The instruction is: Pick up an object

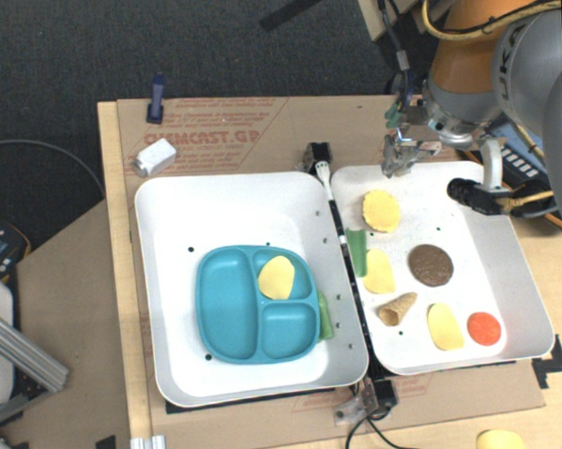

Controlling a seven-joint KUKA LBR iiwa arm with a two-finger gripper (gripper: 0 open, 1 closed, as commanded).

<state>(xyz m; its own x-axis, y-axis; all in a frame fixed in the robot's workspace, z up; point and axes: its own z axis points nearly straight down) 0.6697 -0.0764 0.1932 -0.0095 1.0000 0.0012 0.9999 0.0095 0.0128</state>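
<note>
My gripper [399, 162] hangs over the far left edge of the right bin [524, 281], open, with nothing between its fingers. Just in front of it lies a round yellow piece [381, 211]. Further forward in the same bin are a green strip [358, 252], a pale yellow piece [378, 272], a brown disc [431, 264], a small tan cone [396, 308], a yellow oblong [444, 326] and an orange-red ball [485, 327].
The left bin [169, 234] holds a teal divided plate [231, 306] with a yellow piece [276, 277] in one compartment and a green strip [324, 318] at its right side. A white block [155, 157] and a blue clip [156, 97] lie on the cardboard behind.
</note>
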